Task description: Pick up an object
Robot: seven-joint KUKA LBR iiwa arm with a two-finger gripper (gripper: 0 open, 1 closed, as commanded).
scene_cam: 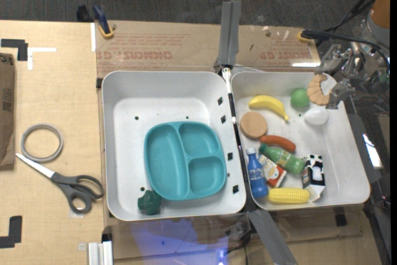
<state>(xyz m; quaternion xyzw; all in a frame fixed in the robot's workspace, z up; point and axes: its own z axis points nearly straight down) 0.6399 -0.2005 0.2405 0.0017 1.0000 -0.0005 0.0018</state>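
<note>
The right bin (356,152) holds several toy foods: a yellow banana (270,105), a green ball (299,98), a round tan disc (254,125), a red sausage (277,142), a green bottle (283,161), a blue bottle (256,174), a corn cob (288,195) and a black-and-white carton (315,172). A tan fan-shaped slice (319,90) and a white lump (316,116) lie near the bin's far right corner. My gripper (343,80) hangs over that corner, just right of the tan slice. I see nothing clearly held in it.
The left bin (124,102) holds a teal divided plate (185,160) and a small dark green object (149,202) at its near left corner. On the bench to the left lie scissors (65,182) and a tape roll (41,141). Cables hang at the upper right.
</note>
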